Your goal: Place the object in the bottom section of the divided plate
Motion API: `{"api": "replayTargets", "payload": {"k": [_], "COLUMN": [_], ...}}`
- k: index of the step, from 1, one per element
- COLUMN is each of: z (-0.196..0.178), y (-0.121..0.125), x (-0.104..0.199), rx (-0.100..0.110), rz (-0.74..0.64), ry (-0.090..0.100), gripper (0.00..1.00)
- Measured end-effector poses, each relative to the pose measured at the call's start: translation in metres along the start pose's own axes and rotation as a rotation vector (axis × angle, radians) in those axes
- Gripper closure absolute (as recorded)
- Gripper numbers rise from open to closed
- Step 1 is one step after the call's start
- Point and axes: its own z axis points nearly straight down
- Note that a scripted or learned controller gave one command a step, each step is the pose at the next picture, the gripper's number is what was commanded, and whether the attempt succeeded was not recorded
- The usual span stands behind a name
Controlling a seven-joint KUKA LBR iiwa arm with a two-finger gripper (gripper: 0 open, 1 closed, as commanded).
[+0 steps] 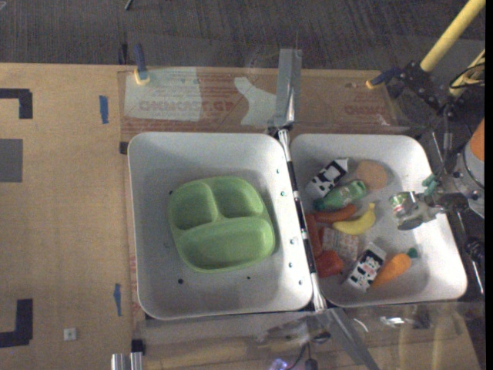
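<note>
A green divided plate lies in the left white bin, with two small sections at its far side and one large section at its near side. The right bin holds several toy foods: a yellow banana, an orange carrot, a green bottle, two cow-patterned cartons, a tan round piece and red pieces. My gripper hangs over the right bin's right half, right of the banana and above the carrot. No object shows between its fingers.
A metal divider rail runs between the two bins. The bench is brown cardboard with blue tape marks. A yellow pole and cables stand at the far right.
</note>
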Motion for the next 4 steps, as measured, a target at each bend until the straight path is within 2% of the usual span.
{"api": "replayTargets", "payload": {"k": [1,2,3,4], "z": [0.076,0.037,0.037,0.03], "y": [-0.021,-0.017,-0.015,-0.004], "x": [0.017,0.086,0.138,0.187], "rx": [-0.001,-0.002,0.0,-0.015], "rz": [0.016,-0.037,-0.183,-0.047], "ry": [0.0,-0.001,0.0,-0.03], "gripper": [1.0,1.0,1.0,1.0]}}
